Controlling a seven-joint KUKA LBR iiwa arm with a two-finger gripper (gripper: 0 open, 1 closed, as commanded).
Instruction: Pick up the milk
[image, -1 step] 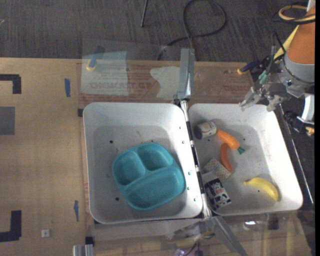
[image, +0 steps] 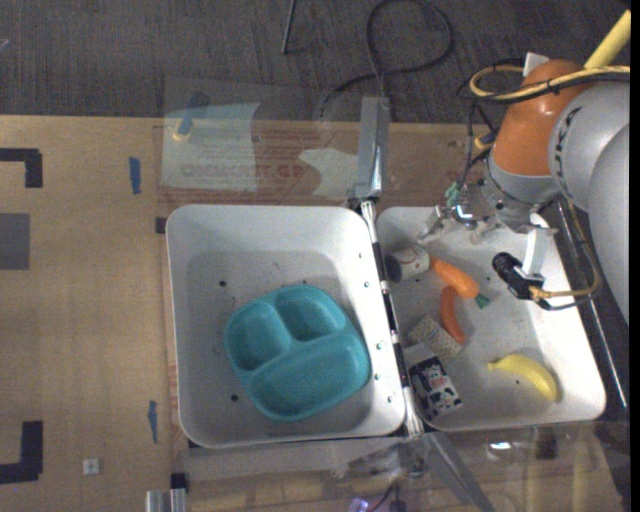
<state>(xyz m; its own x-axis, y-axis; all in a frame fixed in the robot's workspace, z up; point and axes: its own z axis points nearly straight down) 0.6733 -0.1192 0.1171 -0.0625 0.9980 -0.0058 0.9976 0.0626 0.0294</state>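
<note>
The gripper (image: 458, 214) hangs over the right bin's (image: 585, 400) far edge; its grip state cannot be told. The milk (image: 432, 385) lies well apart from it, toward the near corner by the divider, past the carrots (image: 455, 298). Its long axis runs roughly toward the gripper.

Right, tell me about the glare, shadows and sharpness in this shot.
Camera view: soft overall; the arm at the right looks blurred; glare on the clear sheet above the left bin; the teal plate casts a mild shadow.
</note>
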